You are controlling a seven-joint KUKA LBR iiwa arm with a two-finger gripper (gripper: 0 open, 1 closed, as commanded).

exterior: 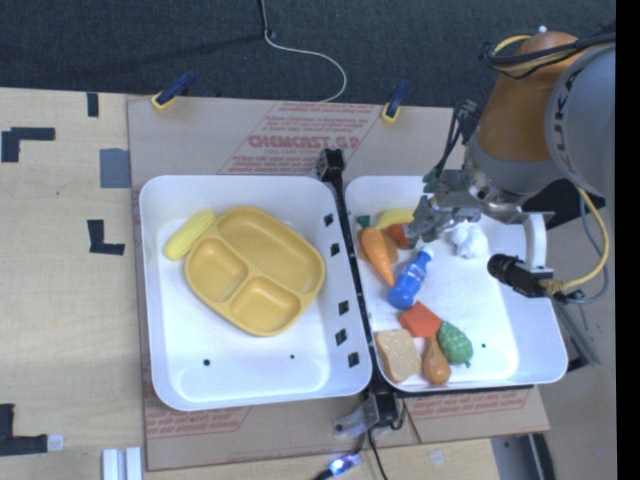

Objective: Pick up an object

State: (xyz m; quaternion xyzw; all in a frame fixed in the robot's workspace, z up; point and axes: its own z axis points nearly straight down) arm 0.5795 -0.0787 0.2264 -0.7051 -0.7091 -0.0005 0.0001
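The right bin (520,353) holds a cluster of toy food: an orange carrot (379,253), a blue bottle (408,280), a red block (420,320), a slice of bread (397,354), a green strawberry-like piece (454,342), a brown piece (435,365), a yellow item (394,218) and a small white object (464,238). My gripper (428,220) hangs over the bin's upper left part, above the yellow item and a red piece (401,235), just beyond the blue bottle's cap. Whether anything sits between its fingers is not visible.
The left bin (180,368) carries a yellow divided tray (252,268) and a yellow corn cob (189,234) at its upper left. A black divider with clips (345,268) runs between the bins. A black cable part (515,273) hangs from the arm over the right bin.
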